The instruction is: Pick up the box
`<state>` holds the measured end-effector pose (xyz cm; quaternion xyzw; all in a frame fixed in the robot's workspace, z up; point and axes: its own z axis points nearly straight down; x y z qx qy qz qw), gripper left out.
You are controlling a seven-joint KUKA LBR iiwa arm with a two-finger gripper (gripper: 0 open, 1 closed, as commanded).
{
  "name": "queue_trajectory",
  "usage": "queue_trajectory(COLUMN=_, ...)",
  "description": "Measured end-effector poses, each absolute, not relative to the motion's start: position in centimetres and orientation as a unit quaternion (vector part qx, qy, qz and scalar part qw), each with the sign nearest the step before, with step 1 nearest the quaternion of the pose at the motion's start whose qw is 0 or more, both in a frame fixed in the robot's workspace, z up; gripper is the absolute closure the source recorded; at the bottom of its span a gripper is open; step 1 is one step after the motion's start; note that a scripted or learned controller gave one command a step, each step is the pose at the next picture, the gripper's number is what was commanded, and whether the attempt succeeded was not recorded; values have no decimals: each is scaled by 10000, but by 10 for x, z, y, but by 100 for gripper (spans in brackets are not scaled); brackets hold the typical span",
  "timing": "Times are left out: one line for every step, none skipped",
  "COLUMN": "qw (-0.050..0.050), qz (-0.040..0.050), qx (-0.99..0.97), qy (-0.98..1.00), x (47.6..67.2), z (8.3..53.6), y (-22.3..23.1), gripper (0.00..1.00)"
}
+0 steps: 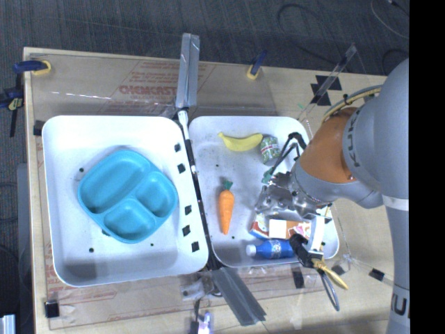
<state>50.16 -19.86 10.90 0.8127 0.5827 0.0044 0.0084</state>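
The box (284, 227), small, red and white, lies flat near the front right of the right bin (208, 186). My gripper (277, 202) hangs directly over the box's back edge, with the grey arm and its orange band (327, 155) reaching in from the right. The gripper's metal body hides part of the box's far side. I cannot see whether the box is held.
A blue bottle (272, 250) lies just in front of the box. A carrot (226, 209) lies to the left of the gripper, with a banana (241, 141) and a small can (270, 148) at the back. The left bin holds a blue divided tray (126, 195).
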Motion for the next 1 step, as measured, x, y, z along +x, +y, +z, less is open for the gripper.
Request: queue_trajectory(qw=86, qz=42, qx=8127, qy=5826, x=502, z=109, y=-199, gripper=0)
